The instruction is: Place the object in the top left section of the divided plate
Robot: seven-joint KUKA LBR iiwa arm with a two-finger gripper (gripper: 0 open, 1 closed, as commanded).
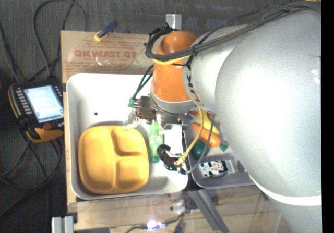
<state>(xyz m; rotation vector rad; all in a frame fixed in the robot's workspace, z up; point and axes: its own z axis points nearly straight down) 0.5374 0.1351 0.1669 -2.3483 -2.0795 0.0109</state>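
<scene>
A yellow divided plate lies in the near left part of the left white bin. Ridges split it into one large section on the left and two smaller ones on the right. My gripper hangs under the orange wrist band, just beyond the plate's upper right corner. A slim green object stands on end directly below the gripper, beside the plate's right edge. Whether the gripper holds it is hidden by the wrist.
The arm's big grey body covers most of the right bin. In it I see an orange item, a teal piece and a black-and-white object. A cardboard sheet lies behind the left bin. A tablet sits at far left.
</scene>
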